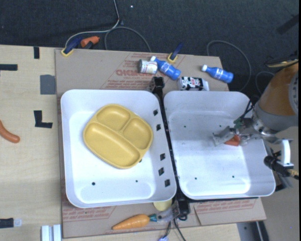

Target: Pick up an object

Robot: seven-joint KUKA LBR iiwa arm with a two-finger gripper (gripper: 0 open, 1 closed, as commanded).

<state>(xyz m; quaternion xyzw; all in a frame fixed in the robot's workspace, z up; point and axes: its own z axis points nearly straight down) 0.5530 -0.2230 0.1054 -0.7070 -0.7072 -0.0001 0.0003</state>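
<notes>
We take the right bin (200, 182) as our landmark. Left of it, a yellow divided plate (118, 134) lies in the left bin (75, 185). Inside the right bin, toward its right wall, the gripper (230, 138) sits low over a small orange-red object (233, 141), mostly hidden beneath it. We cannot tell whether the jaws pinch it. The arm (278, 102) is cut off at the right.

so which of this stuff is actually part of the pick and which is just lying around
Part of the job:
- gripper
- small orange-red object by it, in the right bin

Just lying about:
- yellow divided plate, left bin
- carrot
- sausage
- blue bottles
</notes>
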